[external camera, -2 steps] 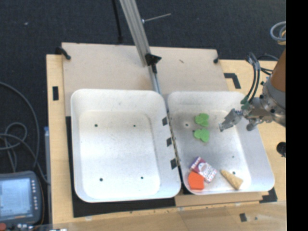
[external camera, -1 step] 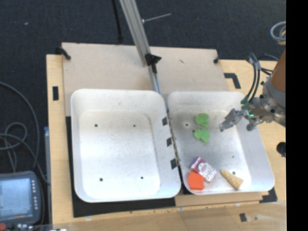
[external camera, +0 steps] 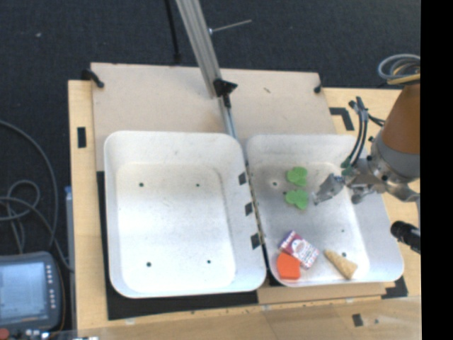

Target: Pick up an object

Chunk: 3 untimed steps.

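2 green pieces [external camera: 298,187] lie in the right bin [external camera: 368,261], one just above the other, near its middle. Just right of them hangs the gripper [external camera: 341,188], its 2 fingers [external camera: 327,188] spread apart with nothing between them, the nearer one close beside the lower green piece. Toward the bin's front edge sit an orange block [external camera: 288,266], a red-and-white packet [external camera: 300,249] touching it, and a tan wedge [external camera: 342,263] right of the packet. The left bin [external camera: 177,211] sits beside the right one on the surface [external camera: 85,190]. A metal post [external camera: 202,41] slants up behind the bins.
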{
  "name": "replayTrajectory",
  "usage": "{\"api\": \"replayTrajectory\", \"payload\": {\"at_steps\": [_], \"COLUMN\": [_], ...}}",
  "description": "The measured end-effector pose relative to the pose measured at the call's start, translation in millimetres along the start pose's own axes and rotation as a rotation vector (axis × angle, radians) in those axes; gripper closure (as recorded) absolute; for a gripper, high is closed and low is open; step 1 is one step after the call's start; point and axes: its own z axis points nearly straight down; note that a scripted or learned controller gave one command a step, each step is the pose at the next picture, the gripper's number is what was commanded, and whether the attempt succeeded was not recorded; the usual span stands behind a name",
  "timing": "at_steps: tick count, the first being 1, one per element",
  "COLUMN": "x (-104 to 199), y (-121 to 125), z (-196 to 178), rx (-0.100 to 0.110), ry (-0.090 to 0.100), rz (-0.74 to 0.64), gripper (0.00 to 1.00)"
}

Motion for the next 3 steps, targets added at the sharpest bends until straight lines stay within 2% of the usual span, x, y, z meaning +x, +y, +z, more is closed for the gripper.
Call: {"api": "replayTrajectory", "payload": {"at_steps": [1, 2, 3], "x": [3, -6, -7], "y": [-2, -4, -2], "z": [63, 109, 95], "rx": [0.002, 0.000, -0.009], "ry": [0.001, 0.000, -0.001], "rz": [0.000, 0.000, 0.008], "gripper": [0.00, 0.00, 1.00]}}
